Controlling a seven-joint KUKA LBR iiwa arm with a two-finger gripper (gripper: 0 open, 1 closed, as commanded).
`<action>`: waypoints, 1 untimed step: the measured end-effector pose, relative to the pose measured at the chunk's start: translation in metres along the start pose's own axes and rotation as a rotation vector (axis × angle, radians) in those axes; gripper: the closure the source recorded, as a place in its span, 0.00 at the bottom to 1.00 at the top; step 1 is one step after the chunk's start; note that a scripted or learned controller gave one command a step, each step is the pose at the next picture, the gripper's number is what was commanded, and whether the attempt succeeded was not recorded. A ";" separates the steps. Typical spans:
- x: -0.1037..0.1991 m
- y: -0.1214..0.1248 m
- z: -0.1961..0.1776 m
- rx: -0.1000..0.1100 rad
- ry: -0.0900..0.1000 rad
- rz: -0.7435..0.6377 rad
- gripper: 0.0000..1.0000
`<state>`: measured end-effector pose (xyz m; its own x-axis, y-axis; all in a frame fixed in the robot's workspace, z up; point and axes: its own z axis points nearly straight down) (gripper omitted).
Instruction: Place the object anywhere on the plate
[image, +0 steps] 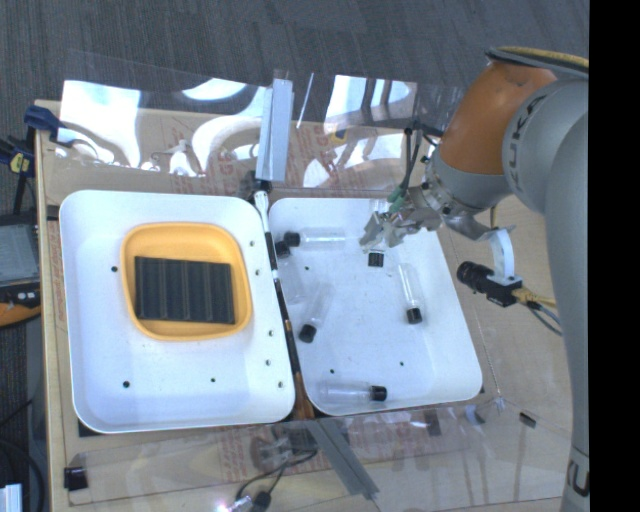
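The gripper (385, 228) hangs over the upper part of the right bin (455, 372); how far its fingers are parted I cannot tell, nor whether it grips anything; clear black-capped tubes lie scattered in that bin (one tube (409, 294) below the gripper, another (350, 394) near the front wall); the yellow plate (184, 241) sits in the left bin (90, 385)

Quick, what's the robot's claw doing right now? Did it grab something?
Gripper: over the back of the right bin, above the clear tubes; whether it is open, closed or holding anything cannot be told.
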<state>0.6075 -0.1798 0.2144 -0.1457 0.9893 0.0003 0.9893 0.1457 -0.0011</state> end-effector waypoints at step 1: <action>0.050 -0.034 0.030 0.004 0.002 -0.208 1.00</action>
<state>0.5662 -0.1352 0.1847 -0.3472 0.9378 0.0029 0.9378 0.3472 -0.0050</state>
